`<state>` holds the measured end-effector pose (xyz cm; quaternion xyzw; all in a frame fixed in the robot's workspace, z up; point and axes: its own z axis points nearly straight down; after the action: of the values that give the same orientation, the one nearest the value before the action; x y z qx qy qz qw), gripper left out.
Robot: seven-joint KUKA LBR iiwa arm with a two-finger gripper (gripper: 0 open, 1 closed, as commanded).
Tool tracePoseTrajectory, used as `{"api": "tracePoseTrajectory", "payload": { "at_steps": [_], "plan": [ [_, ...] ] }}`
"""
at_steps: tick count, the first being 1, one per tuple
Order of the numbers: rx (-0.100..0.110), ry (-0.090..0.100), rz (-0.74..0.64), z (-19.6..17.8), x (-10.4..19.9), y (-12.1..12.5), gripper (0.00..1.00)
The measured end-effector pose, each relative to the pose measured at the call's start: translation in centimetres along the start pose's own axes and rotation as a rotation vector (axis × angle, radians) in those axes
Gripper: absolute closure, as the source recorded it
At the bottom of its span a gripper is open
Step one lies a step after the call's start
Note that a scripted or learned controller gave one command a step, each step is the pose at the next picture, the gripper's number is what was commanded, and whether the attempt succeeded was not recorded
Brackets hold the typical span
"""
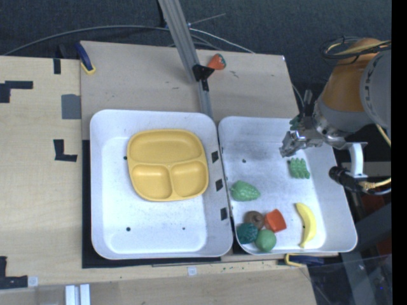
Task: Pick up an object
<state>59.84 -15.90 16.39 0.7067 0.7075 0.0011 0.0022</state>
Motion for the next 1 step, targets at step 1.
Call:
{"api": "tracePoseTrajectory", "payload": {
  "at_steps": [1],
  "plan": [
    [-0.001, 0.0, -0.001, -6.38, 0.08, 0.25, 1.0]
  ]
}}
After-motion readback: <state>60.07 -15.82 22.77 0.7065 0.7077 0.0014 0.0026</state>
